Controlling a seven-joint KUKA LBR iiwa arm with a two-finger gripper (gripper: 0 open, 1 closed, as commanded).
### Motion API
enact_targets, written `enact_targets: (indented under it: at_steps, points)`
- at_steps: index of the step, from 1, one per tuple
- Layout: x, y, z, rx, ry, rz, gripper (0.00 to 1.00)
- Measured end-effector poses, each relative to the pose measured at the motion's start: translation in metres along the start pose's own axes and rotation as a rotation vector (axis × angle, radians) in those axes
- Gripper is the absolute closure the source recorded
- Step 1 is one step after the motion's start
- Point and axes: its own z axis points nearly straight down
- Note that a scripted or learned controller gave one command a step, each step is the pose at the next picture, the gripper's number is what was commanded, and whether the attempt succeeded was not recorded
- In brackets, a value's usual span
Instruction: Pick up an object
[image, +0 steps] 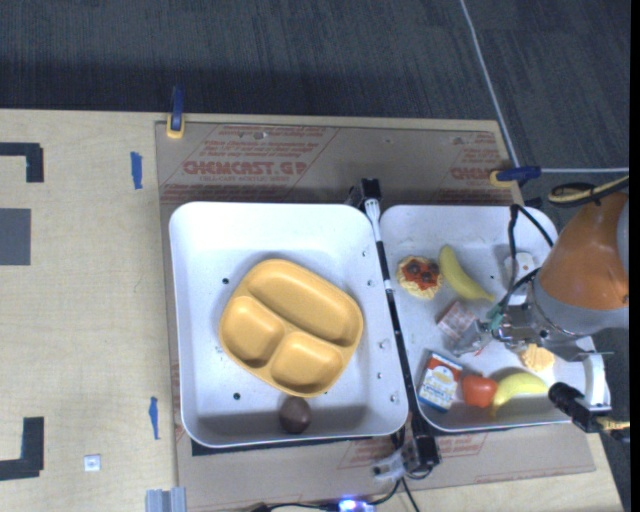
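Nearest the camera, along the near edge of the left bin (190, 300), sits a small dark brown ball (294, 414), matte and round. In the near edge of the right bin (400, 225) lie a small carton (438, 384) with a printed face, a glossy red tomato (479, 390) and a yellow lemon-like fruit (522, 386), all packed touching one another.

Further in, a smooth yellow plastic tray (290, 325) with three rounded compartments fills the middle of the left bin. Level with it, over the right bin's right side, hangs the gripper (510, 325), below the arm's orange band; whether its jaws are open or closed cannot be told (cables and the wrist hide them). Just beside it lies a crinkled clear packet (459, 322).

Toward the far edge of the right bin rest a curved banana (461, 274) and a small round pastry (419, 277) with red topping.

The step looks like the approach: the gripper is low among the clutter, nothing visibly held. The next move calls for settling on one object, probably the packet or a neighbour, and closing cleanly around it.
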Motion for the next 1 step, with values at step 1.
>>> enact_targets:
  at_steps: [1]
  points:
    - [-0.0005, 0.0021, -0.0110, -0.007, -0.002, 0.001, 1.00]
